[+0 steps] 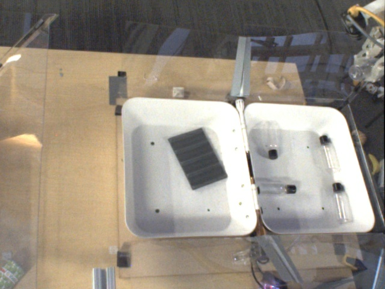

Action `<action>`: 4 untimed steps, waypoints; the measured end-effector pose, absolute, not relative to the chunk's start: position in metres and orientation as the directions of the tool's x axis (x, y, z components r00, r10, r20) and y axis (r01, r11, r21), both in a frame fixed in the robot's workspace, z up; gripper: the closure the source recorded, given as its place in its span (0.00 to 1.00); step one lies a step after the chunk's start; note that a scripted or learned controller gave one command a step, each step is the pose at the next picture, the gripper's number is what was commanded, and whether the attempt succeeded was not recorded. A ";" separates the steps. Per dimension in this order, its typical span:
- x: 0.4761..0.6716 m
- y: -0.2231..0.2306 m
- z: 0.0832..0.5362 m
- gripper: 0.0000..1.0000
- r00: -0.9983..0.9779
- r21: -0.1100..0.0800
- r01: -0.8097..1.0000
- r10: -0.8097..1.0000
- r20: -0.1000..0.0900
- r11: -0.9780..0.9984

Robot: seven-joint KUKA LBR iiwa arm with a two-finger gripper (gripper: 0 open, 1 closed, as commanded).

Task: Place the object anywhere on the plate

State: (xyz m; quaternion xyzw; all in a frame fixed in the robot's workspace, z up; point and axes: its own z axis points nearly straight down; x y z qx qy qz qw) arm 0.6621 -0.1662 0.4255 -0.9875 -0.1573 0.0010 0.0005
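Four clear glass vials with black caps (329,152) are seen scattered in the right white bin (355,221), right of centre. A dark grey ribbed rectangular plate (197,158) lies tilted in the left white bin (135,221). Both bins are borne by a light wooden desk (66,179); dark carpet (150,5) is seen along the top. The hand (368,65), upper right, is partly cut off; its state cannot be told.

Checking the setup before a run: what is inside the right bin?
The right bin holds four clear vials with black caps: and. Whether the vials contain anything cannot be told.
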 end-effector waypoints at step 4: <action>0.663 -0.188 0.408 1.00 0.976 -0.001 0.219 0.219 -0.003 -0.976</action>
